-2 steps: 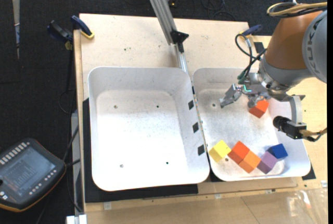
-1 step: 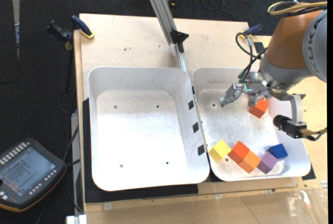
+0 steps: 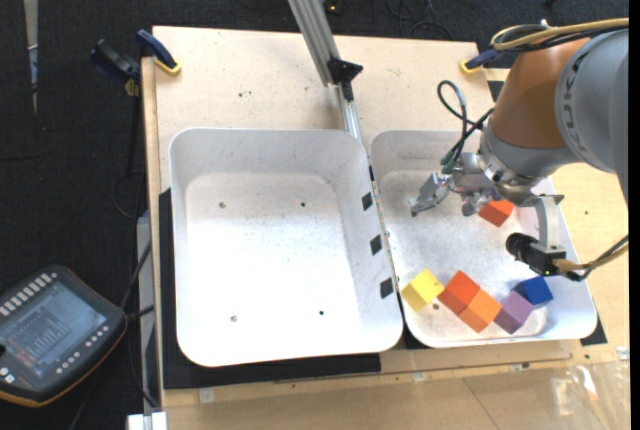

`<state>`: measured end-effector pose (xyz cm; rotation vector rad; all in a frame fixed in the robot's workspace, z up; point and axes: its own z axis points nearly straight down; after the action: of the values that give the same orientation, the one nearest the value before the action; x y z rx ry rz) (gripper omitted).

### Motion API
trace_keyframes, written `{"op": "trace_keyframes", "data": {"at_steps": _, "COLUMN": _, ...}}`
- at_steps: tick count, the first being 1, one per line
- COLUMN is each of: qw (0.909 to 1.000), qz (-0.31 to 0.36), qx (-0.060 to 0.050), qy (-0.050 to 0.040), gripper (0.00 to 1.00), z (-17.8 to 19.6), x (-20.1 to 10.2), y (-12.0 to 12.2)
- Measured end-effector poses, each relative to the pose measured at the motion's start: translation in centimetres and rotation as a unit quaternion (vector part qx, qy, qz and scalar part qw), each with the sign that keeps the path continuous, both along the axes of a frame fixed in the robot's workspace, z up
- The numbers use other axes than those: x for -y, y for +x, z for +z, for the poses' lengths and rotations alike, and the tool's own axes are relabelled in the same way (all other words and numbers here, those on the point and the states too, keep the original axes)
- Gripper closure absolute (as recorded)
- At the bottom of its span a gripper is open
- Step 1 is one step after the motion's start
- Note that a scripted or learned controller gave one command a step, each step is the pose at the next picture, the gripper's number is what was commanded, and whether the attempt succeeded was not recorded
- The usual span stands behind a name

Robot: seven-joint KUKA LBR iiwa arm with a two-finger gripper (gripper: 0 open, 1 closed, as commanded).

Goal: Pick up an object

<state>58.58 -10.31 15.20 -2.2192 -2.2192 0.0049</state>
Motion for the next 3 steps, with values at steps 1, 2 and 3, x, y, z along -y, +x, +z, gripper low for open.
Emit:
{"op": "trace_keyframes", "data": {"at_steps": 1, "qw": 1.0000, "qz": 0.000, "qx": -0.001, "qy": 0.0002, "gripper": 0.00, "z": -5.4, "x": -0.1, "y": -0.1}}
{"op": "trace_keyframes", "data": {"at_steps": 2, "qw": 1.0000, "qz": 0.000, "qx": 0.003, "qy": -0.0001, "gripper": 1.00, "z": -4.0, "x": 0.0, "y": 0.1}}
{"op": "trace_keyframes", "data": {"at_steps": 3, "qw": 1.0000, "qz": 0.000, "qx": 0.004, "qy": -0.0004, "gripper": 1.00, "z": 0.5, "x": -0.1, "y": -0.6}}
